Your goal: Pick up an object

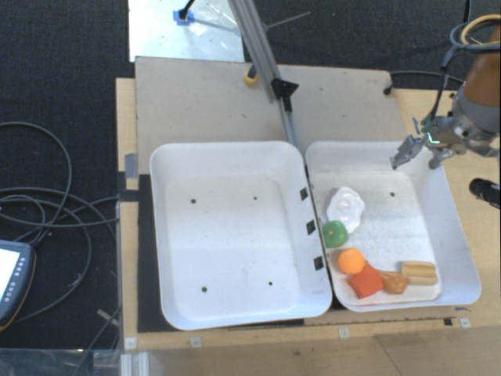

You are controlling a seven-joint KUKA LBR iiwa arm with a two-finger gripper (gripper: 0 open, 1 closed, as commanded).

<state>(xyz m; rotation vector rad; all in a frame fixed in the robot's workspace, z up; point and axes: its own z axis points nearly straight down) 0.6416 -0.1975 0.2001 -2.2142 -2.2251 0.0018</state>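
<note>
The left bin [235,233] lies well to the left of the claw [419,154] and below it in the view. The right bin [450,210] sits under the claw, which hangs over the bin's upper right corner, its two fingers [402,155] spread apart with nothing between them. Every object lies below and to the left of the claw, in the lower half of that bin. Farthest left is a green ball [335,233], touching a white crumpled lump [345,207] just above it. Next comes an orange ball [351,261], then a red block [365,282] beside it. An orange piece [394,283] touches the block. A tan bun [419,272] lies almost straight below the claw, well apart from it.
</note>
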